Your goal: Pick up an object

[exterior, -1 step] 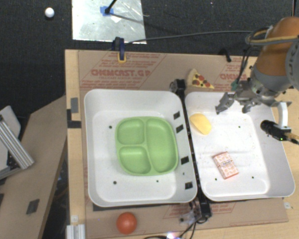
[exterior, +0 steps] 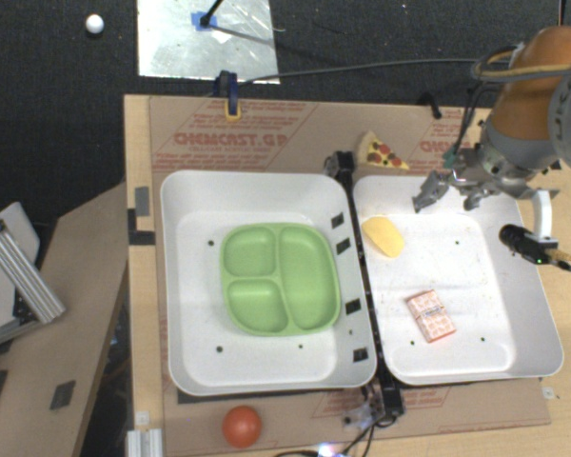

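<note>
In the right bin (exterior: 514, 350) lie a yellow rounded object (exterior: 383, 236) near the left wall and a small pink patterned block (exterior: 430, 315) toward the front. My gripper (exterior: 451, 196) hangs over the bin's far edge, up and to the right of the yellow object. Its two fingers are spread open with nothing between them. The grey arm with its orange band (exterior: 542, 55) comes in from the upper right.
The left bin (exterior: 190, 350) holds a green divided plate (exterior: 279, 279). A toy pizza slice (exterior: 383, 152) lies on the cardboard behind the bins. A red ball (exterior: 241, 427) sits on the bench in front of the left bin. A black clip-like part (exterior: 523, 244) hangs off the arm over the right bin.
</note>
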Action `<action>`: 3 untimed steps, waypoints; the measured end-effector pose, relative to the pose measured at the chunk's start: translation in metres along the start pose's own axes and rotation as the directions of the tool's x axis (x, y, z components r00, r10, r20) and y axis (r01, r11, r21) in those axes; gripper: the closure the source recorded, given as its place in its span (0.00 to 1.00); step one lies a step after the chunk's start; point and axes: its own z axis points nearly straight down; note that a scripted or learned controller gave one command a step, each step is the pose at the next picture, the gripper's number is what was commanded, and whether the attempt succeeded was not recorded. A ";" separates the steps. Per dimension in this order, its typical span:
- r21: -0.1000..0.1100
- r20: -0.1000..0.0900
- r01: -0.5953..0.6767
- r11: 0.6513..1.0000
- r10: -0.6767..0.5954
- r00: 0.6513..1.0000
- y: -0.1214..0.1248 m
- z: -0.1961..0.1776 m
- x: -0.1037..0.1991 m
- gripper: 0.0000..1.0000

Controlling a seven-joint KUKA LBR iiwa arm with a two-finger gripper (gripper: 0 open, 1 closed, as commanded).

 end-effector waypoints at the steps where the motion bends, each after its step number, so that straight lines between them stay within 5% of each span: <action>1: 0.004 -0.001 0.001 1.000 -0.001 1.000 0.000 0.062 0.004 0.00; 2: -0.005 0.001 -0.001 1.000 0.001 1.000 0.002 0.098 0.004 0.00; 3: -0.009 0.002 0.001 1.000 -0.001 1.000 0.003 0.086 0.004 1.00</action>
